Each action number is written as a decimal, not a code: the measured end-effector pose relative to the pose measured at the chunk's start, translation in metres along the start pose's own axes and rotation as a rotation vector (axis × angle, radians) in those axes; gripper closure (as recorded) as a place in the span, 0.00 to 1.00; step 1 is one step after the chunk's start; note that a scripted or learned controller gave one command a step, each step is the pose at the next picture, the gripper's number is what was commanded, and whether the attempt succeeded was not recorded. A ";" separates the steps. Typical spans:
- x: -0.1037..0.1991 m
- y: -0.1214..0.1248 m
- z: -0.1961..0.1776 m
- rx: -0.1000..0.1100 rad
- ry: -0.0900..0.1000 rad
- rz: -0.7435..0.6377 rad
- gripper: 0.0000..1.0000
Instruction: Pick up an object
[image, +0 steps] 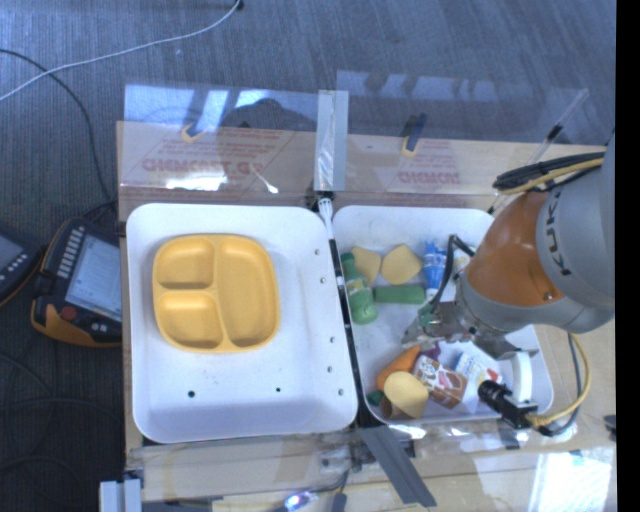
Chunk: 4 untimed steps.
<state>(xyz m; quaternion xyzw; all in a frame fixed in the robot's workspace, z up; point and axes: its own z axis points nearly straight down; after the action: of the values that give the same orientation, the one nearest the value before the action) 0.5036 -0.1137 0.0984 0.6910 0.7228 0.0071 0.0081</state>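
Looming highest over the worktop (560, 160), and so closest to the lens, the grey arm (585, 250) with its orange band (515, 265) reaches in from the right and hangs above the right bin (545, 375). Next in size, the left bin (300, 330) carries a yellow divided plate (215, 292) lying flat, well apart from the arm. Beneath the wrist sits the gripper (437, 322), low among the clutter; whether it is spread or pressed together I cannot tell, since the wrist covers it. The likeliest target, a green cylindrical toy (398, 295), lies on the bin floor just up and left of the gripper, its long axis running roughly left to right, one end pointing at the divider between the bins. Beside it lie a dark green bottle-like piece (357, 290), two yellow lemon-shaped pieces (400, 263), a blue-and-white packet (433, 265), a printed snack pouch (445, 378), a white tube (520, 375) near the right wall, an orange carrot-like piece (402, 362), and a yellow round fruit toy (405, 393) at the near edge. The risk, as I judge it, comes from crowding: a closing grasp could catch two neighbours at once, or nudge the round cylinder so it rolls aside, or clip the slick pouch and slip off it.
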 end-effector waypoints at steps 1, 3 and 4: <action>0.025 0.056 -0.084 0.023 0.001 -0.073 1.00; -0.014 0.097 0.011 0.010 -0.001 -0.192 0.00; -0.014 0.097 0.002 0.012 -0.001 -0.193 1.00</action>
<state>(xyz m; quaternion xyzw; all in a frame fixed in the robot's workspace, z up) 0.6015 -0.1230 0.0984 0.6182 0.7860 0.0017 0.0051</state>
